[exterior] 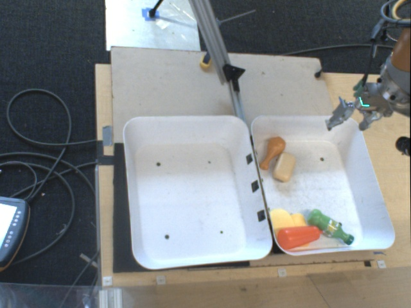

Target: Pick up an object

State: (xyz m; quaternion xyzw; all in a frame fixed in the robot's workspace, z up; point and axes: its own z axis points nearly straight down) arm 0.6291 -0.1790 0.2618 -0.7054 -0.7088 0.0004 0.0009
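The right bin (366, 172) holds a brown drumstick-shaped toy (273, 151) and a tan block (284, 167) near its far left side. A yellow piece (287, 219), a red-orange pepper-like toy (298, 237) and a green bottle (330, 226) lie along its near edge. My gripper (352, 116) hangs above the bin's far right corner, its two fingers spread apart with nothing between them. It is well away from all the objects.
The left bin (186, 191) stands beside the right one, joined by black clips along the shared wall. A slanted metal pole (215, 40) crosses the back of the bench. Cables and a tablet (11, 226) lie on the floor at the left.
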